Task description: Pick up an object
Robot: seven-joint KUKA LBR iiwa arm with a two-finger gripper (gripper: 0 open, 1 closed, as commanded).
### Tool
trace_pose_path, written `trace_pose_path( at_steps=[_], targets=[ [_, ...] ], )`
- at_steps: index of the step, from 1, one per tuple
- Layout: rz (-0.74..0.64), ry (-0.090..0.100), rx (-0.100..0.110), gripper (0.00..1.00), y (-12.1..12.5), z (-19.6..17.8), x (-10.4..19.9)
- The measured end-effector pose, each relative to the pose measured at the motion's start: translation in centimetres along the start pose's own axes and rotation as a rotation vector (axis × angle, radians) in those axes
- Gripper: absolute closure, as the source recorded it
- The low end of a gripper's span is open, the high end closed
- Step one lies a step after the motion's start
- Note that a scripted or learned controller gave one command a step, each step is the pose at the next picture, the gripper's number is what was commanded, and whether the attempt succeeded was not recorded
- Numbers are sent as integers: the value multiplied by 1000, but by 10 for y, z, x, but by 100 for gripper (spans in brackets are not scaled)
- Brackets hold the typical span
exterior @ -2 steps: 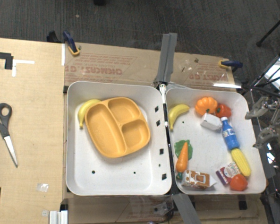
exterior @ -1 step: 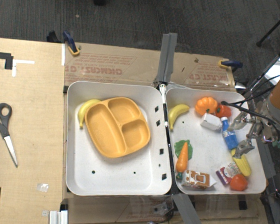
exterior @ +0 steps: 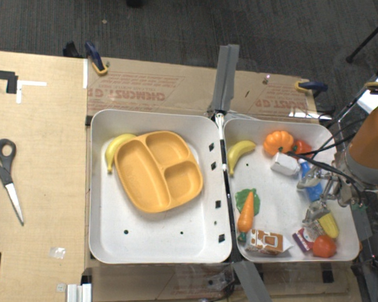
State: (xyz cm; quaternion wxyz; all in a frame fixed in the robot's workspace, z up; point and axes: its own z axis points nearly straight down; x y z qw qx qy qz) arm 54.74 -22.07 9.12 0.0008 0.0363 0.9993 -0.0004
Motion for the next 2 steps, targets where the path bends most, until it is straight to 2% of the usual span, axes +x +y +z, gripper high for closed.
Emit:
trace_pose_path(
  at_steps=[1,2],
  targets=[
    [52,-1,-1,0,66,0,-55],
    [8,2,-1,0,23,1,3]
  ],
)
